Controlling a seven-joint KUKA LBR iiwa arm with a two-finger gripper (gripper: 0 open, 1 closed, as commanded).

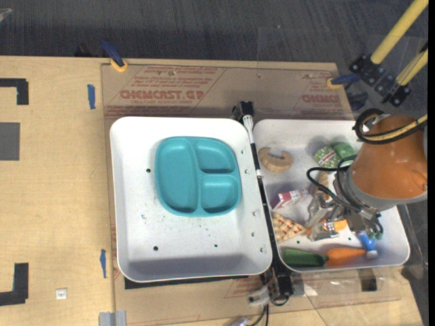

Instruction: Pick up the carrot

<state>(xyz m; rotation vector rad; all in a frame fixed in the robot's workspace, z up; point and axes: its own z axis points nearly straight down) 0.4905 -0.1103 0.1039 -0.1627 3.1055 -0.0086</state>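
The carrot [345, 255] is an orange stick lying flat by the front wall of the right bin [401, 250], with its tip beside a green cucumber [304, 257]. My gripper [327, 212] hangs low over the middle of that bin, just behind and slightly left of the carrot, amid cables and clutter. The carrot lies free on the bin floor with a small gap between it and the gripper. The arm's orange band [394, 165] covers the bin's right side.
The right bin also holds a tan ring [275, 159], a green packet [326, 156], a small tube [289, 197], a checkered waffle piece [289, 228] and a blue item [368, 238]. In the left bin [129, 216] sits a teal divided plate [198, 175].
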